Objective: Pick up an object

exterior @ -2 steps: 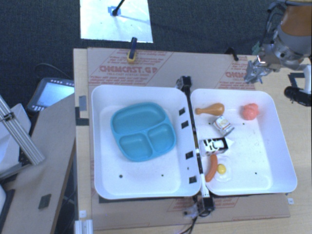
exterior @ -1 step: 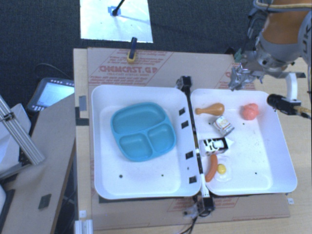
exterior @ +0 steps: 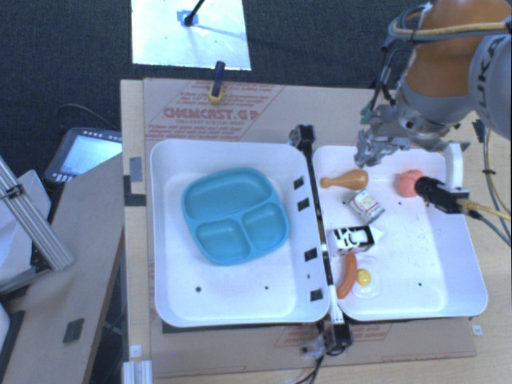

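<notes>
The grey arm with its orange band reaches in from the upper right of the frame; its two-finger gripper hangs over the top edge of the right white bin, and whether it is wide, narrow or holding anything cannot be told. Just below it lies a tan toy chicken drumstick; to the right of that sits a pink rounded toy; lower, near the bin's middle, a small silver can, then a black-and-white carton; lower still, an orange toy sausage beside a fried-egg toy. The left white bin holds a light blue sectioned plastic plate.
</notes>
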You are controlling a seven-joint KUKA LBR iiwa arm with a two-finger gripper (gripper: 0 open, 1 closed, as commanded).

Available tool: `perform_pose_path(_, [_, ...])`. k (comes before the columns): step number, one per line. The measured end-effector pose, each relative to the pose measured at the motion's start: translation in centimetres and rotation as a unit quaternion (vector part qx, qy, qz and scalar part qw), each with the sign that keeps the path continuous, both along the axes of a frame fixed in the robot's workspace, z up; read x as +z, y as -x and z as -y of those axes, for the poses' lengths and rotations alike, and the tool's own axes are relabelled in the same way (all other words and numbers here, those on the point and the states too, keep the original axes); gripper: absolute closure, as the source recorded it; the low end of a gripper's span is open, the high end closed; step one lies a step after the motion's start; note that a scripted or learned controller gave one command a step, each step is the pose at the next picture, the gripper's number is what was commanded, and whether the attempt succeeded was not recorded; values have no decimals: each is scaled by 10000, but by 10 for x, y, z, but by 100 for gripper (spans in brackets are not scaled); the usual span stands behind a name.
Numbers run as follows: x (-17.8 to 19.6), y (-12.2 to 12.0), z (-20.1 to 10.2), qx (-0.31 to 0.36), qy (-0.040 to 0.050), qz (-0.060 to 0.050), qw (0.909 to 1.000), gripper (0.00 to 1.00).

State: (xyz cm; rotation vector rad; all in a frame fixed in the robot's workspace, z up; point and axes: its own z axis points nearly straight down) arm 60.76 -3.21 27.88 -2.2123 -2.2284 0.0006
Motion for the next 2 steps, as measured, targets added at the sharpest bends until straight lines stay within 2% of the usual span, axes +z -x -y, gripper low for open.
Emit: perform_pose_path(2, [-37,37,-80,5,-5,0,10000,100])
